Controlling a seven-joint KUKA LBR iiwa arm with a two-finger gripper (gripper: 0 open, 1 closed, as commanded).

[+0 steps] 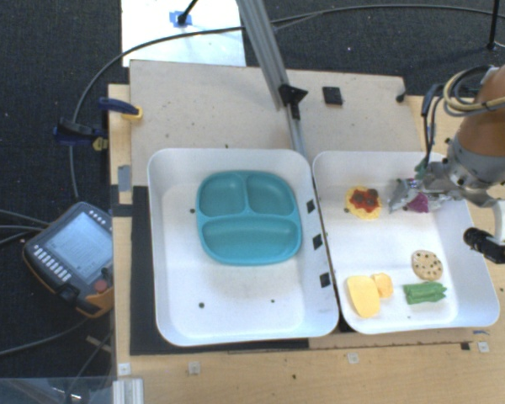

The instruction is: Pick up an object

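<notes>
Nearest to the camera, in the front part of the right bin [488,310], lie three toy foods: a yellow piece [364,295] with a small orange piece [383,285] touching it, and a green piece [425,292] just beside them. A little further back is a cookie [426,264]. In the left bin [172,310] there is a teal plate [248,217] with three compartments, nothing in them.

Further back in the right bin, a round yellow toy with red topping [364,201] lies near the bin's left wall. Just to its right the hand [404,197] hangs low over the bin floor, and a purple thing [417,203] lies right beside it. I cannot tell if the hand is open or closed, or if the purple thing is between its fingers.

If the purple thing is the target, I judge it light, stiff plastic, a bit slippery and small. It is best taken across its narrow middle, with the hand low, so it does not pop out.

Behind the bins the table [219,108] carries a metal pole [269,49].
</notes>
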